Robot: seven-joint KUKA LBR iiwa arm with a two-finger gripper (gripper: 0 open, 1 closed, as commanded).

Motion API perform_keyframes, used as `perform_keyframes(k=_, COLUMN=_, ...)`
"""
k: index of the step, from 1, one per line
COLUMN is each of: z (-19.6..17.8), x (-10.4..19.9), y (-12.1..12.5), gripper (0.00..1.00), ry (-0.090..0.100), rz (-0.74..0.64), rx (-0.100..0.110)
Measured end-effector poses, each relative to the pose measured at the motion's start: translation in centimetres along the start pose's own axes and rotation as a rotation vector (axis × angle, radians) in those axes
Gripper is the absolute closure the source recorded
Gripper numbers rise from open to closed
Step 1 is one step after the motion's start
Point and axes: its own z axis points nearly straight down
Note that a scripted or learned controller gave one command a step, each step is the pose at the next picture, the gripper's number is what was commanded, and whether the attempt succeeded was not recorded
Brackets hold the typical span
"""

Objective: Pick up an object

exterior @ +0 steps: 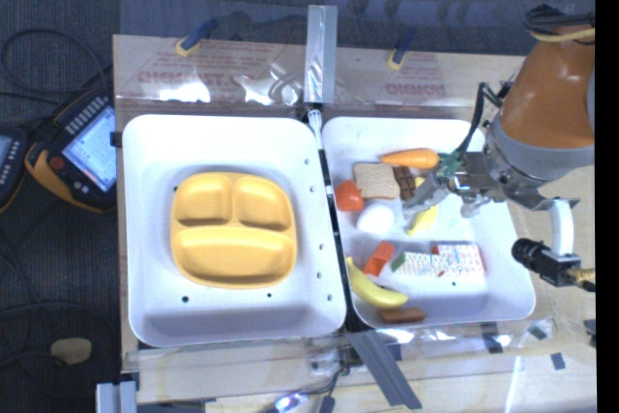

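Camera view: the right bin holds a jumble of small food items. A carrot lies near its far side, with a tan bread slice just below it, a tomato and a white egg toward the bin's left wall. Lower down sit a red-and-white box, an orange block, a banana and a brown sausage. A thin yellow piece lies mid-bin, just beneath the jaws, which hang low over the pile beside the carrot's tip; whether they are open or closed cannot be made out. The left bin carries a yellow tray. A pendant rests off the bench's left.
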Motion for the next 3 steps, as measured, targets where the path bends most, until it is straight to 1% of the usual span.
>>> perform_keyframes(k=1, z=9.1, x=-0.8, y=5.6, gripper=0.00, ry=0.000, rz=-0.271, rx=-0.002)
perform_keyframes(k=2, z=15.5, x=-3.3, y=9.9, gripper=0.00, ry=0.000, rz=-0.193, rx=-0.004)
perform_keyframes(k=3, z=14.8, x=-3.3, y=10.0, gripper=1.00, ry=0.003, rz=-0.194, rx=-0.002)
